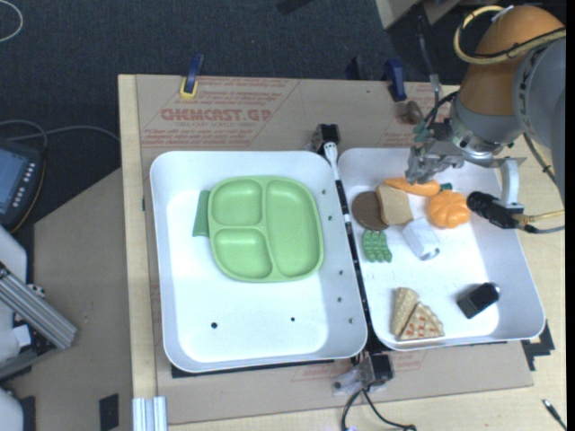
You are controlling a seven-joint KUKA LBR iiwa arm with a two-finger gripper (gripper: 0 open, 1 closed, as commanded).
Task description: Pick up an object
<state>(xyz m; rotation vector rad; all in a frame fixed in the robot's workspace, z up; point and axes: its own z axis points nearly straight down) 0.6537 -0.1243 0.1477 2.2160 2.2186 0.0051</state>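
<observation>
My gripper (424, 165) hangs over the back of the right bin (512, 268), directly above a long orange carrot-like piece (410, 188), and seems to touch it or hover just over it. Next to that piece lie a tan bread slice (394, 205), a brown round disc (367, 210) and an orange pumpkin-shaped toy (447, 210). A white cylinder (420, 240) and a green ridged piece (376, 245) sit in the bin's middle. A tan wedge (415, 315) and a black block (478, 300) lie near its front.
The left bin (180, 312) holds a green divided plate (265, 227). A black connector (490, 208) and a cable hang from the arm over the right bin's far side. Clamps (190, 77) stand at the back of the bench.
</observation>
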